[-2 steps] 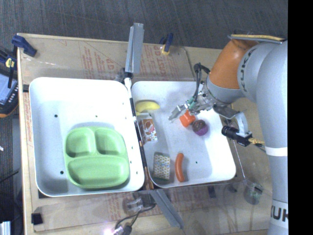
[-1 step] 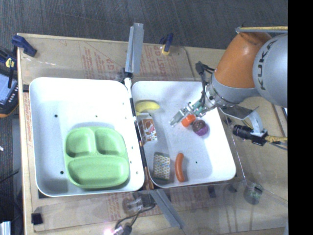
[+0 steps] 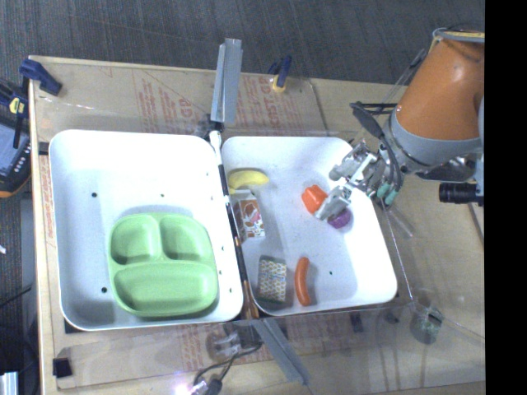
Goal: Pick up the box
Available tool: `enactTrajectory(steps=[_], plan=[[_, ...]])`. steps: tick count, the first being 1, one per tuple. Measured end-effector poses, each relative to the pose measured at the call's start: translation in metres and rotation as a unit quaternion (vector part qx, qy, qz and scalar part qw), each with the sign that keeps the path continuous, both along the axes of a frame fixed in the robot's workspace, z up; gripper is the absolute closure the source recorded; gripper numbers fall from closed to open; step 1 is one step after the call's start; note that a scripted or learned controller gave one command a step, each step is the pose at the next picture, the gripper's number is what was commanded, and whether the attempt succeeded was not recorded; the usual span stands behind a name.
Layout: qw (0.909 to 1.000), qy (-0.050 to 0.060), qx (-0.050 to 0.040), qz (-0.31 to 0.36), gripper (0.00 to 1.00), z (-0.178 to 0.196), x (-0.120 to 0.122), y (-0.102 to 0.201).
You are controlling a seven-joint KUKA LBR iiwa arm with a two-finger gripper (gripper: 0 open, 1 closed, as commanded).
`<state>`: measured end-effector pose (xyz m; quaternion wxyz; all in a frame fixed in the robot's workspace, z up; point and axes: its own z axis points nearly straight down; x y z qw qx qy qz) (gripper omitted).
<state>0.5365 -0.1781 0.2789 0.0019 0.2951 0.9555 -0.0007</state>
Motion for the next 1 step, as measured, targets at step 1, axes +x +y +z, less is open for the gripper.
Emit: enactTrajectory(steps=[1], plan=[[0.9966,0.001,0.0002,0.083,0.0,-0.0312,0.0463,-0.0245]])
